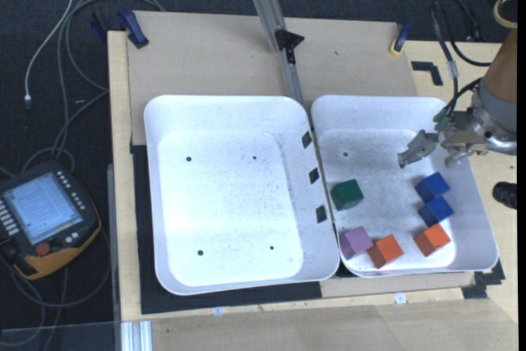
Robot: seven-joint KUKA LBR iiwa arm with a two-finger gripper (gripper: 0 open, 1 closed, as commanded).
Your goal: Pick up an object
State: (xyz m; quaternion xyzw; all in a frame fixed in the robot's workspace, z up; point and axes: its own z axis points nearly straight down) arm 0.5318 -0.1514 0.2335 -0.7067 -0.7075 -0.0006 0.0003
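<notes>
So far: my claw open, empty, over right bin's far-right corner | blocks untouched | grasp and lift remain.

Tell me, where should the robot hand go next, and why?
Probably a short move toward the bench's front edge, then down. The gripper hangs over a bare patch of the right bin, with nothing between its fingers. The nearest blue block lies just past it, apart from the green block, so it looks easiest to reach.
</notes>
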